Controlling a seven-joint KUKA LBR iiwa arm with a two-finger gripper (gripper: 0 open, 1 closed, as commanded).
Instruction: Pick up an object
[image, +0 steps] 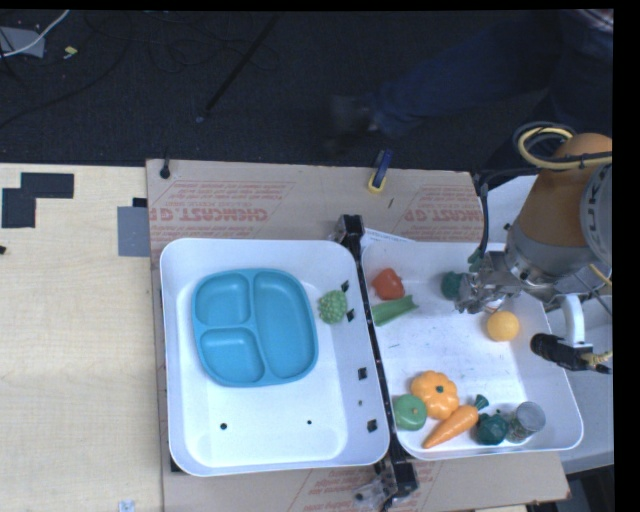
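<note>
My gripper (473, 293) hangs low over the upper right part of the right bin (556, 395). Right at its left side lies a small dark green object (452, 284); whether they touch I cannot tell. A yellow lemon (502, 325) sits just below and to the right of the gripper. Further left in that bin lie a red pepper (388, 284) and a green stick-shaped piece (393, 310). Along the bin's front are an orange pumpkin (435, 392), a green round piece (408, 411), a carrot (450, 425), a dark teal piece (490, 428) and a silver can (527, 418).
The left bin (185, 420) holds a blue divided plate (252, 327) and a green broccoli piece (333, 306) close to the divider (362, 330). The arm's grey and orange body (560, 215) stands over the right bin's far right corner.
</note>
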